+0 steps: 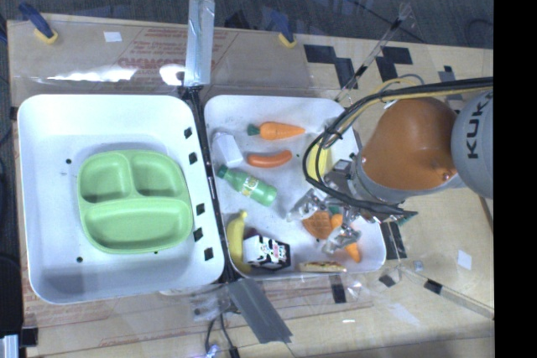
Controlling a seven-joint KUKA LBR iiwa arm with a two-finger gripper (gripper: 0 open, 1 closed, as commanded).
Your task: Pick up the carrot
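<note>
The arm (474,138) bears the letters "KU"; other print is unreadable.

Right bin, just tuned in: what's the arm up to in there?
The arm's gripper is down in the right bin, near its lower right corner, over some orange pieces. The carrot lies untouched near the bin's top edge, away from the gripper, with a sausage and a green bottle below it. A green divided plate sits in the left bin.
</note>
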